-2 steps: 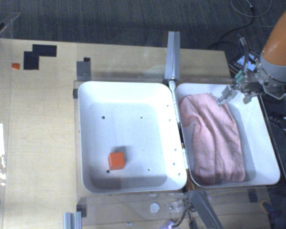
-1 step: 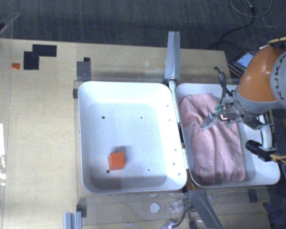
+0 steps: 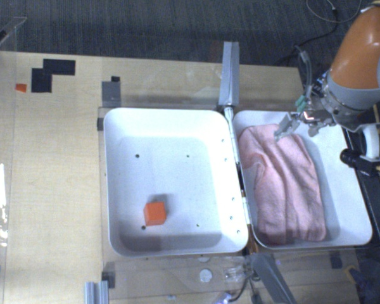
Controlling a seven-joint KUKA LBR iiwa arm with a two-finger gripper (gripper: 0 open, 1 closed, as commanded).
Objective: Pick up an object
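pink towel: soft folded pink terry cloth (image 3: pixel 285 185), lying flat in the right bin, covering most of its floor from near the top edge down to the bottom edge; we see it bunched into a fold along its left side.
right bin: shallow white plastic bin (image 3: pixel 348 189), bare floor visible along its right side and at the top right corner.
hand: two-finger metal hand (image 3: pixel 290 126) at the towel's upper right corner, just above or touching the cloth, we cannot tell which; fingers slant down-left toward the towel.
hand state: we cannot tell whether the fingers are apart or together; too small and dark to read, and we see no cloth between them.
arm: grey arm with rounded orange band (image 3: pixel 361 49) entering from the right, wrist over the top right part of the right bin.
orange block: small orange cube-like block (image 3: pixel 155 213) in the left bin, lower left of centre, resting on the floor, well apart from the hand.
left bin: shallow white plastic bin (image 3: pixel 171 132), touching the right bin along a grey metal divider rail (image 3: pixel 229 75).
desk: pale wooden desk (image 3: pixel 50 189) carrying both bins; black angular patch (image 3: pixel 50 73) and small orange square (image 3: pixel 21 88) at its upper left.
cables: thin dark cables (image 3: pixel 323 8) on the dark floor above the arm.
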